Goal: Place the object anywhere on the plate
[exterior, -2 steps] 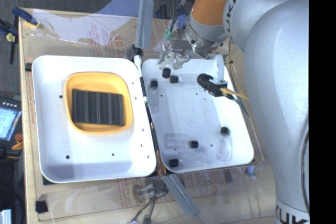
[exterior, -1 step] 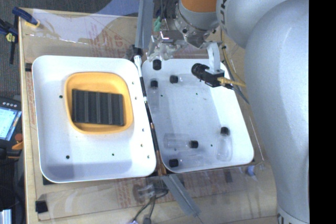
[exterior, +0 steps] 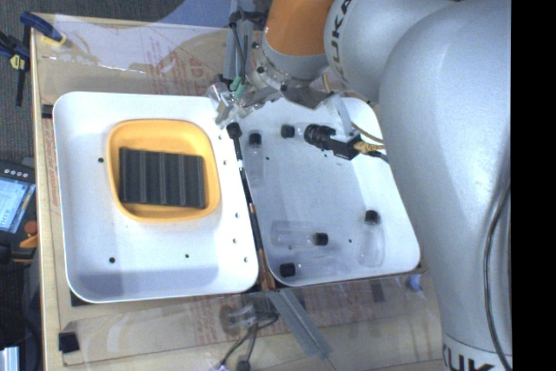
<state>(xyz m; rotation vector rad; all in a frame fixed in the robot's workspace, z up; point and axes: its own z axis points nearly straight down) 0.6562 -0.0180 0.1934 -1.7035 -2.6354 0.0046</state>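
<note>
A yellow plate with rounded corners lies in the left white bin. On its middle rests a dark grey ribbed rectangular object, lying flat and apart from the arm. My gripper hangs over the seam between the two bins at their far end, just right of the plate's upper right corner. Nothing shows in the gripper, and the wrist above hides much of it.
The right white bin holds a few small black knobs and faint clear pieces. The big grey arm covers the right side. A black cable plug hangs over the right bin. A blue sheet lies behind the bins.
</note>
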